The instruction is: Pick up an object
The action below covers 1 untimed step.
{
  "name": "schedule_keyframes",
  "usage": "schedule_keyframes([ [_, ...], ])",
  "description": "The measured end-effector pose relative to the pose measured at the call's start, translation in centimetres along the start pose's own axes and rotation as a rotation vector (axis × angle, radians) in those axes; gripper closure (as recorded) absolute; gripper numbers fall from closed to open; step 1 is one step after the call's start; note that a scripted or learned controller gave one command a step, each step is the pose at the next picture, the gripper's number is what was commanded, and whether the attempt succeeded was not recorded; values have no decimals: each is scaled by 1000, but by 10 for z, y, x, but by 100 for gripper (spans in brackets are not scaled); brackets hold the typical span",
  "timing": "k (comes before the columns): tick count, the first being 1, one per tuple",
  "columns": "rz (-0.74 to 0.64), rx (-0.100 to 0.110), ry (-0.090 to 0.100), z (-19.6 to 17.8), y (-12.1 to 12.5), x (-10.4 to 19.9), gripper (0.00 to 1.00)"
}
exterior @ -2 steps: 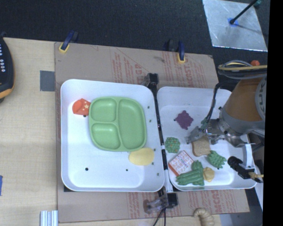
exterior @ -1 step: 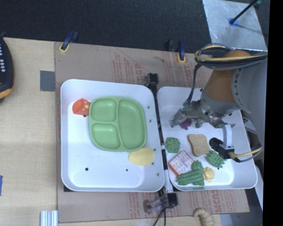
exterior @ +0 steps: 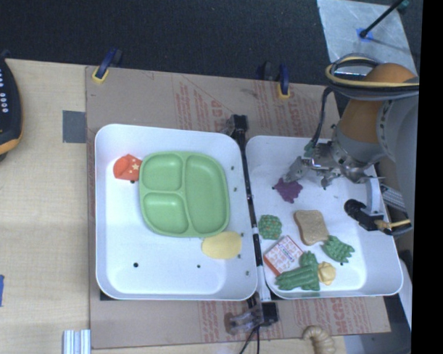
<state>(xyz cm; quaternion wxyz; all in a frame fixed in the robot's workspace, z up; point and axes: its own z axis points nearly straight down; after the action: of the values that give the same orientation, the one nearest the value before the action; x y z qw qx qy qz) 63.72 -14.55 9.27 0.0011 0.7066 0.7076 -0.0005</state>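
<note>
My gripper (exterior: 311, 175) hangs over the far part of the right bin (exterior: 389, 267), its fingers spread open with nothing between them. A small purple leaf-shaped toy (exterior: 287, 188) lies just below and left of the fingertips, apart from them. Nearer the front of this bin lie a tan bread slice (exterior: 311, 226), a round green piece (exterior: 270, 226), a green leafy piece (exterior: 337, 248), a red-and-white packet (exterior: 282, 254), a long green piece (exterior: 299, 278) and a small yellow piece (exterior: 325, 271).
The left bin (exterior: 113, 263) holds a green divided plate (exterior: 185, 193), a red piece (exterior: 127, 167) at its left and a yellow piece (exterior: 221, 245) at its front right. A tan curled thing (exterior: 319, 344) lies outside on the bench front.
</note>
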Motion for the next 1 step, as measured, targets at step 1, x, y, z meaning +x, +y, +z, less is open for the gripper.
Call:
schedule_keyframes([
  [1,4,11,3,-36,-123,-24,0],
])
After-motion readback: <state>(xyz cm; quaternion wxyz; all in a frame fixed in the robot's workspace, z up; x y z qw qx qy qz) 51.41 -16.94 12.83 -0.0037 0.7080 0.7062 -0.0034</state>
